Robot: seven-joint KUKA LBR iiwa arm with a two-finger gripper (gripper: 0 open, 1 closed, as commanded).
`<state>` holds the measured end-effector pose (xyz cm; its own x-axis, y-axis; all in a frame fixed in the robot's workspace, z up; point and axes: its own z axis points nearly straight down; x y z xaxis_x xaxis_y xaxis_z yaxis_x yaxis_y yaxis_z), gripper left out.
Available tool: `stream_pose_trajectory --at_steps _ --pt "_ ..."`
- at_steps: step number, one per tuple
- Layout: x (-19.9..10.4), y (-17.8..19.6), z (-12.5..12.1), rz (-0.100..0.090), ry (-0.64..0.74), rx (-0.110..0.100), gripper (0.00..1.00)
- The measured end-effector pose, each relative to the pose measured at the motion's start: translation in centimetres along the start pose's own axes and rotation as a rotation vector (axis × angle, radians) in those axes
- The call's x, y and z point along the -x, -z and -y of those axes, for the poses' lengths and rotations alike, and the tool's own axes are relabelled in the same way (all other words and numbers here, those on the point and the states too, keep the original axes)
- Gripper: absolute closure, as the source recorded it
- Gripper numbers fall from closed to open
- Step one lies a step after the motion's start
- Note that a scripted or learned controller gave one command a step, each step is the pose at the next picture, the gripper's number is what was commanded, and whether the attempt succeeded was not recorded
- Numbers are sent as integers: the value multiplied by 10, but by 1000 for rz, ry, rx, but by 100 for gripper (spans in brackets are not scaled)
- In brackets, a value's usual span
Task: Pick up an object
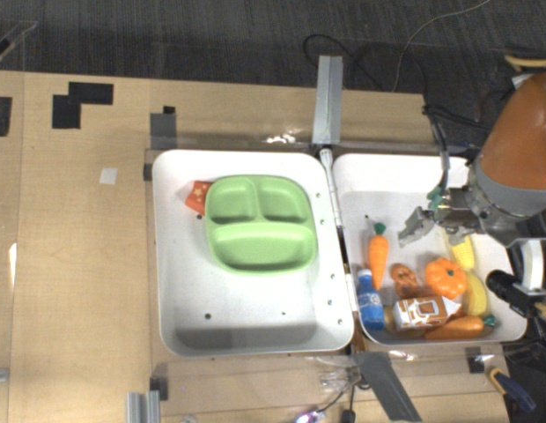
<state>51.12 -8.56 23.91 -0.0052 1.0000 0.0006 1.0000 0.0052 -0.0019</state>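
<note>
My gripper hangs over the right bin, above and slightly left of an orange toy pumpkin. It is open, with nothing between its fingers. Below it lie a toy carrot, a blue bottle, a brown round piece, a yellow banana, a small brown-and-white carton and a long orange piece. All of these crowd the near half of the right bin.
The left bin holds a green divided plate with a small red-orange item tucked at its left edge. A grey post stands behind the seam between the bins. Cables run at the right.
</note>
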Motion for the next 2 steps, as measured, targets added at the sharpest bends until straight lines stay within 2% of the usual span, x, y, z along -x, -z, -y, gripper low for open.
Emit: stream_pose_trajectory --at_steps 1,2 --pt "13 -148 -18 0 -19 8 0" --pt "11 -139 -20 -4 -18 8 100"
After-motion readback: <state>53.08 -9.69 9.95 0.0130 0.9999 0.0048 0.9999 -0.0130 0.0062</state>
